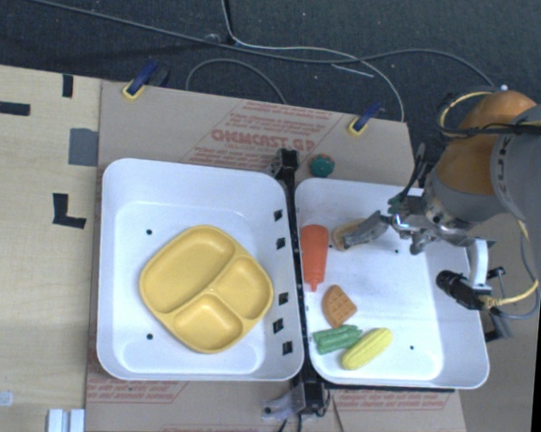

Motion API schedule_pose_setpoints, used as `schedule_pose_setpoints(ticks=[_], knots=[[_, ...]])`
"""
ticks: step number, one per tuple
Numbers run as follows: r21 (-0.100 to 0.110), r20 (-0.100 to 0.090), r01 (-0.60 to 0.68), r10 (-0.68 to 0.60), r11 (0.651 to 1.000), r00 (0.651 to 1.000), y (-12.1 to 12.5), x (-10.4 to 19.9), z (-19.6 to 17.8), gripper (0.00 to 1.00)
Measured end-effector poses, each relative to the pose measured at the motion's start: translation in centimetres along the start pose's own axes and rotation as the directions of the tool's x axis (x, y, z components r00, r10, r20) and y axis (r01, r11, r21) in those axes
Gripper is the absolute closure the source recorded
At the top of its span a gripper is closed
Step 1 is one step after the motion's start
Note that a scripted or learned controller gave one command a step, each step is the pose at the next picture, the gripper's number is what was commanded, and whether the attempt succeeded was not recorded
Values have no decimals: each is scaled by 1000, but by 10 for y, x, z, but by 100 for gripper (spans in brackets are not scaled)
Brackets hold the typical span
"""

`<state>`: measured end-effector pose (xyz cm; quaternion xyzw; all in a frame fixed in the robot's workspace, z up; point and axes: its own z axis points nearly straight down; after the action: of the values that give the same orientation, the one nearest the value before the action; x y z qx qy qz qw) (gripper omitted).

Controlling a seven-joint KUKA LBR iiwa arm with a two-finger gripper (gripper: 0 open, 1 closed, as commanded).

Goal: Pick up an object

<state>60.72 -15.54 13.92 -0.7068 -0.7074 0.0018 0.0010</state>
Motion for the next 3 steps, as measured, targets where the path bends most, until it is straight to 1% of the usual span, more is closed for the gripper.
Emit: schedule_pose_setpoints(ticks=[1,2,3], knots=[[1,0,1,-1,1000,1000,-1,1,54,0],[-2,-1,1,-1,1000,1000,0,2,41,100],[-7,-1,1,-1,1000,1000,1,6,-21,100]])
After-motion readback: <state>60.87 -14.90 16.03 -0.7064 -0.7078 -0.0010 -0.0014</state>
